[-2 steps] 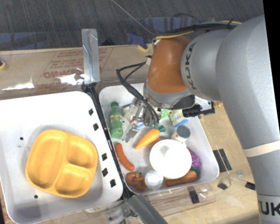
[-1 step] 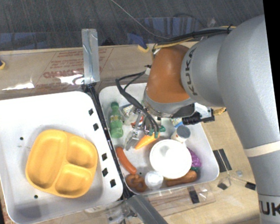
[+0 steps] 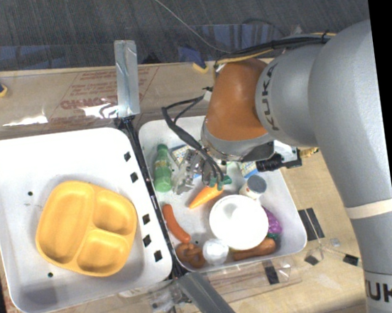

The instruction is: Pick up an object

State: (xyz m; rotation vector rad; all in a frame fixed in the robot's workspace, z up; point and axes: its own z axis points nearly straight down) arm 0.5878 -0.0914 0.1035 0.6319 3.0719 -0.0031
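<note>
Nearest the camera's bottom edge, right bin (image 3: 287, 197): a brown sausage-shaped toy (image 3: 255, 250) along the near wall, a small white cap-like piece (image 3: 214, 251) beside it, a purple lump (image 3: 273, 225) at the near right corner. Over them sits a round white bowl (image 3: 237, 221), crowding everything at that end.

Mid bin: a red-orange hot-dog toy (image 3: 175, 223) by the left wall, an orange carrot-shaped toy (image 3: 204, 197) lying tilted just beyond the bowl. A green plastic bottle (image 3: 162, 167) lies along the left wall.

Gripper (image 3: 196, 168) is down among the clutter between bottle and carrot; metal parts are visible, but whether the fingers are apart or together cannot be told. Nothing is seen held.

Left bin (image 3: 3, 213): a yellow divided plastic tray (image 3: 85, 227), well apart from the arm.

Risks, as judged:
- Items packed close; fingers may straddle two things and grip neither.
- Carrot is tapered and could squirt out of a pinch.
- Bottle lies against the wall, leaving little room for a finger.
- Nudging the bowl could bury smaller items.
</note>
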